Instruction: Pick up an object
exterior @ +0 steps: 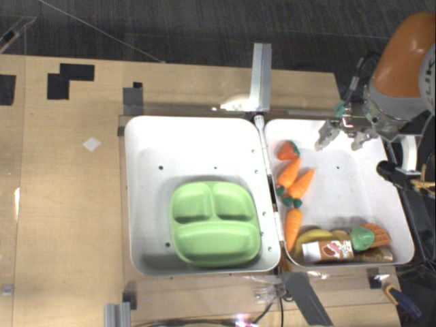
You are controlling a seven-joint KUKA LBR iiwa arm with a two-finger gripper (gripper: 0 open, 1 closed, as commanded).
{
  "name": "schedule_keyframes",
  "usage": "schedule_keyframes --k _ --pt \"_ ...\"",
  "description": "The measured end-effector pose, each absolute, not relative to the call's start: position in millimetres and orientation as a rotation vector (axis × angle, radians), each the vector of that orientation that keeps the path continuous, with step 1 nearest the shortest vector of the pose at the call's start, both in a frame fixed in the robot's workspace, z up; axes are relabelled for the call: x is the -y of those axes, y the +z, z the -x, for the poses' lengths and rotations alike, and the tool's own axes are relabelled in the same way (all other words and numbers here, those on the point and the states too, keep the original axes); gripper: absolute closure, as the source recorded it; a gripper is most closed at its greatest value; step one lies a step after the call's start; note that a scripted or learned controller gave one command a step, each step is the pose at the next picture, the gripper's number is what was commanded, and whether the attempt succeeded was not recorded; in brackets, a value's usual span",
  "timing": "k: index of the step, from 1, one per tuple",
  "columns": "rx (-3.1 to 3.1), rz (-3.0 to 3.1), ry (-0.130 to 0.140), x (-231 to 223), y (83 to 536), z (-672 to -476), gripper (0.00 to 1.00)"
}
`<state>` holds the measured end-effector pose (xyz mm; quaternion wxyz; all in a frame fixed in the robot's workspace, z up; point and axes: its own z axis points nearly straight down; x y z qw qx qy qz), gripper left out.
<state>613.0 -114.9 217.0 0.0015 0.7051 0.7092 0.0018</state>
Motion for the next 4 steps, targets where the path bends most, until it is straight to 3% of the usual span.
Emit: schedule_keyframes --k 1,2,3,4 --pt "-2.201 -2.236 0.007 92 127 -595.8 0.0" --pt "-2.234 -2.186 0.018 87 92 -581.7 0.0" --pt "-2.234 -2.184 0.033 83 105 -584.9 1.0" --pt "-2.365 -2.063 0.007 15 185 -555.4 1.0"
